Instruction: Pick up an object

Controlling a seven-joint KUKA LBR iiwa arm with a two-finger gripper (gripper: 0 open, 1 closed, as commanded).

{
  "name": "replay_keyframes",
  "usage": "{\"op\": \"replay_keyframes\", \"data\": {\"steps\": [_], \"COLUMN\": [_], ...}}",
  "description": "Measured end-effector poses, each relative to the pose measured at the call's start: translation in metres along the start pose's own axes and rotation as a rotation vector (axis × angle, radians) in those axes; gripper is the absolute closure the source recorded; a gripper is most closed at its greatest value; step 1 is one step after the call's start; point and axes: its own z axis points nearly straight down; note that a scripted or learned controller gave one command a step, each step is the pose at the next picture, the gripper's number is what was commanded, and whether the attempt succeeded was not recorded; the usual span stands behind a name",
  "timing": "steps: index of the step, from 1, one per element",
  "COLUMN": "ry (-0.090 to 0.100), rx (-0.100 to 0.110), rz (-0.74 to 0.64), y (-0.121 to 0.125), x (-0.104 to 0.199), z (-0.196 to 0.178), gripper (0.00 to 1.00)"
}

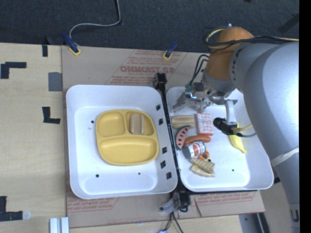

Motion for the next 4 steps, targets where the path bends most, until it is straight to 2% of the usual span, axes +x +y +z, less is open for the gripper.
{"op": "replay_keyframes", "data": {"steps": [1, 2, 3, 4], "ry": [0.000, 0.000, -0.001, -0.001], "rx": [-0.001, -0.002, -0.002, -0.002], "rz": [0.000, -0.001, -0.001, -0.001], "y": [0.000, 0.000, 0.001, 0.001], "x": [-0.001, -0.027, -0.027, -0.027], "z": [0.000, -0.001, -0.011, -0.010], "gripper": [0.00, 0.00, 1.00, 0.00]}}
